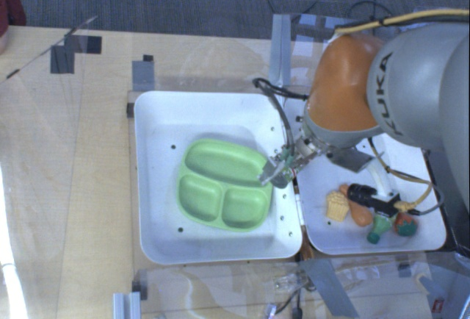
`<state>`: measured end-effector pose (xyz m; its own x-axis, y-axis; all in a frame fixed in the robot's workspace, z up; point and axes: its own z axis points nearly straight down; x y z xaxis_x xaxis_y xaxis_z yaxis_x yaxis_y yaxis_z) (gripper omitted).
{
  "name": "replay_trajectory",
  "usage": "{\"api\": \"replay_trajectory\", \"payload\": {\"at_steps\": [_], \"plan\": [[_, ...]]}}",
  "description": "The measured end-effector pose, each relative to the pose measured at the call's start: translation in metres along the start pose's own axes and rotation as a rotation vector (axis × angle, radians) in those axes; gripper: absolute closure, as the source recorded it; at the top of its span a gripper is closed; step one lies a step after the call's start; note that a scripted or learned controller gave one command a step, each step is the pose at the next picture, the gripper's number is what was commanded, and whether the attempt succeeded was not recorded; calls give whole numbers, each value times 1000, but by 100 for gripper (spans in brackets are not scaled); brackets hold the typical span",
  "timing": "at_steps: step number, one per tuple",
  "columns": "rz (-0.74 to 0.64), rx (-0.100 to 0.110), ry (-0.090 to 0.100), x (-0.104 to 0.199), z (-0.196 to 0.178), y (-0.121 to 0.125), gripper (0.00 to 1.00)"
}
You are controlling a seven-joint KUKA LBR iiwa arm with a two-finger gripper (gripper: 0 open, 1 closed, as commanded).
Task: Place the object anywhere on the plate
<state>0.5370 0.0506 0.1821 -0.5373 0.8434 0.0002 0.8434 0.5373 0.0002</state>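
Gripper: hovering (277,172) at the green plate's (220,185) right edge; grip state cannot be told.
Objects: small toys (367,209) lie well to its right.
Arm: (396,82) slants down from the right.
Bins: left bin (154,163) holds the plate; right bin (433,237) holds the toys.

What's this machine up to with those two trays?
A grey and orange arm reaches in from the right, and its gripper sits at the right edge of a green plate with three compartments, lying in the left bin. The job is to put an object on that plate. I can't make out anything in the gripper. Small toy foods, among them a yellow corn piece and an orange piece, lie in the right bin.
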Motion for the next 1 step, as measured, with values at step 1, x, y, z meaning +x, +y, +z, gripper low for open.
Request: {"api": "replay_trajectory", "payload": {"at_steps": [1], "plan": [[1, 0, 0, 0, 0, 0, 0]]}}
